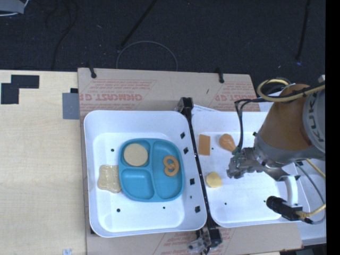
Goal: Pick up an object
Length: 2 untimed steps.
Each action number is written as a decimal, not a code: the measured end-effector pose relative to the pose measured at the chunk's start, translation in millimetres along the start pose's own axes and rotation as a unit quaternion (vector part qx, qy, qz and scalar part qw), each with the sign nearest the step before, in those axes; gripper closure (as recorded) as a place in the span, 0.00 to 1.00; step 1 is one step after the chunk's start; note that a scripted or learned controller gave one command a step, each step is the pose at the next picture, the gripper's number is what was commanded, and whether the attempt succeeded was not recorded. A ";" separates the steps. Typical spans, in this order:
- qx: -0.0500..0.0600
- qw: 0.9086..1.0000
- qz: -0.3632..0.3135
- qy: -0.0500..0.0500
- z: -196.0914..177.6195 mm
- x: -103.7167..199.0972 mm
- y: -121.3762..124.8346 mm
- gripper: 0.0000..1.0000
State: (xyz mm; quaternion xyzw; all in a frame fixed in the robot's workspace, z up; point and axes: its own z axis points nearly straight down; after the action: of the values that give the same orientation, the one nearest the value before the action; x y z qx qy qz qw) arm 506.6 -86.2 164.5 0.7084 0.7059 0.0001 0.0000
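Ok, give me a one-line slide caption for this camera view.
KUKA arm's gripper hovers in the right bin near a yellow piece; blue tray sits in the left bin.

A single fixed camera looked down at a slant from above the pale wooden bench [37, 163], far enough to take in both shallow white plastic bins [101, 217] side by side, dark carpet at the frame's top, the grey-and-orange arm [287, 126] entering from the right
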 end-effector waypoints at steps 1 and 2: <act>0.000 1.000 -0.002 0.000 -49.7 6.3 -7.0 1.00; 0.000 1.000 -0.002 0.000 -87.8 5.3 -6.3 1.00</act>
State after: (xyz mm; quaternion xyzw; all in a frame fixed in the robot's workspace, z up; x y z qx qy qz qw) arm 500.3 -80.9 252.4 0.7070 0.7072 0.0003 0.0003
